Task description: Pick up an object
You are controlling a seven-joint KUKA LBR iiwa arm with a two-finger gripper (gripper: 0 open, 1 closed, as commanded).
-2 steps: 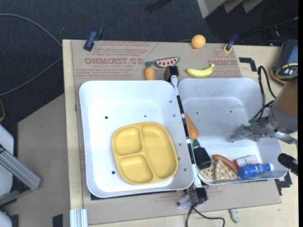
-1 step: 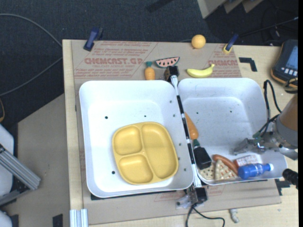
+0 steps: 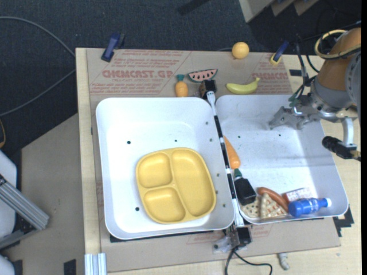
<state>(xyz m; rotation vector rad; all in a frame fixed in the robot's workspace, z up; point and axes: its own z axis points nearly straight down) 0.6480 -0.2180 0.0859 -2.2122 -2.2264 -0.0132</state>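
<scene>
While gripper (image 3: 285,119) hovers far corner, blue bottle (image 3: 308,206) well apart, near edge

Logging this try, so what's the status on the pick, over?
Gripper low over right bin, far end, nothing in it. Blue bottle, waffle, carrot untouched at near and left edges. Path clear.

right bin (image 3: 321,171) middle bare, toys (image 3: 275,204) crowd near corner

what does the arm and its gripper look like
The arm is grey with an orange band above the wrist, and black cables loop around it. The gripper is pale grey metal with two thin fingers splaying from a boxy base.
</scene>
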